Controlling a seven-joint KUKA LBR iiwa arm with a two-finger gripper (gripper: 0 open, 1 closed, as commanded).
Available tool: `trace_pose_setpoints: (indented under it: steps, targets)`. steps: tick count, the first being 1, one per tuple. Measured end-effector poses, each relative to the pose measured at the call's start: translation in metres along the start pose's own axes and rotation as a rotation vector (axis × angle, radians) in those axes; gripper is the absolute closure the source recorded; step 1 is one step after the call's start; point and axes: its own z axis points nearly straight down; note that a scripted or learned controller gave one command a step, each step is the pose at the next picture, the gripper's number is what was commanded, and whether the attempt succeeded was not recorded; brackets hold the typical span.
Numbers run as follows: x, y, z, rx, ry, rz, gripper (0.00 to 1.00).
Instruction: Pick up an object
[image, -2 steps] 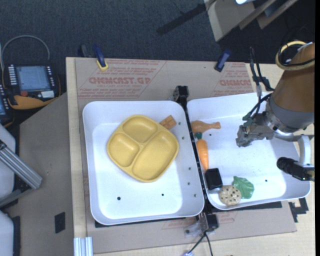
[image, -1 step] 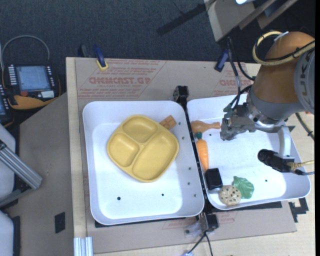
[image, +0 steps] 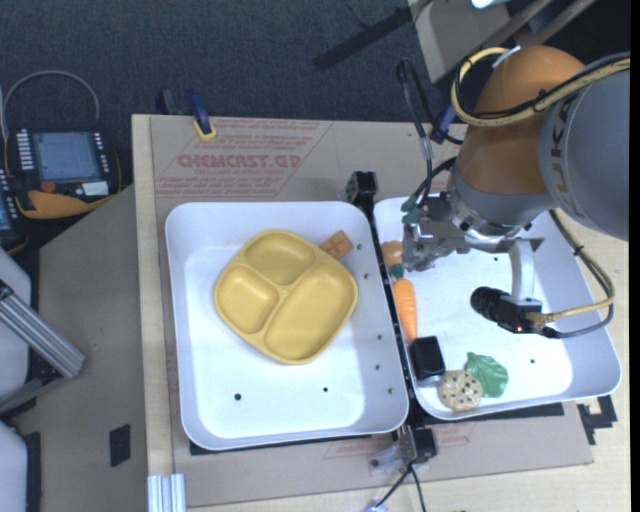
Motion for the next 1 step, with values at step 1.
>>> trace_pose_setpoints:
  steps: [1]
  targets:
    - [0.0602,0.0117,0.0116,0.001,0.000,-0.002,1.00]
